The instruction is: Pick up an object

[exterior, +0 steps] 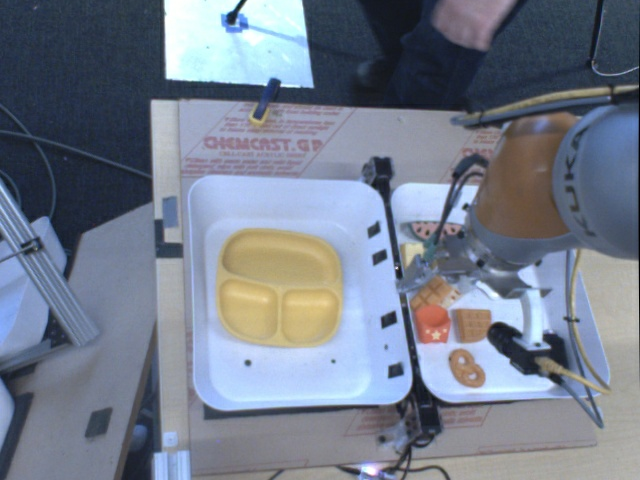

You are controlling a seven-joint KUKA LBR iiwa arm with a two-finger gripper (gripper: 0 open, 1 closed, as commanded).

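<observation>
The right bin [585, 353] holds several small toy foods. A waffle piece [436, 294] lies near its left wall, with a red-orange block [432, 324] just in front of it. A square cracker [472, 323] and a pretzel [466, 368] lie nearer the front. A watermelon slice [437, 231] rests at the back. My gripper [430, 268] hangs low over the bin's left side, just above the waffle piece, and the wrist hides most of it. Nothing shows between its tips.
The left bin [205, 368] carries a yellow divided plate [280, 285]. A black divider [395, 288] with clips runs between the bins. The grey and orange arm [540, 188] covers the right bin's back half. A person stands beyond the bench's far edge [470, 8].
</observation>
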